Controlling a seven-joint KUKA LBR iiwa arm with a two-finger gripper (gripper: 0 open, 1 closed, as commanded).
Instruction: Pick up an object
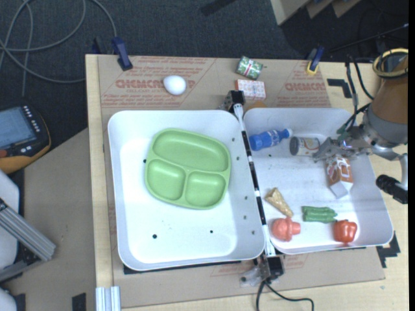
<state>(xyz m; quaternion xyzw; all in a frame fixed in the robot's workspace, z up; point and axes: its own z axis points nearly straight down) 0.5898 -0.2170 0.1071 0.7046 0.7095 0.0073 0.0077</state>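
Gripper (332, 149) sits low in the right bin (311, 118), at its far right. A carton (340, 175) lies just below it, nearest of all, long axis running away from the tip. A can (305, 144) lies just left. Finger state: cannot tell; the tip is blurred against clutter

Grey arm (382, 131) with orange band, black cables, dark metal claw (332, 149).
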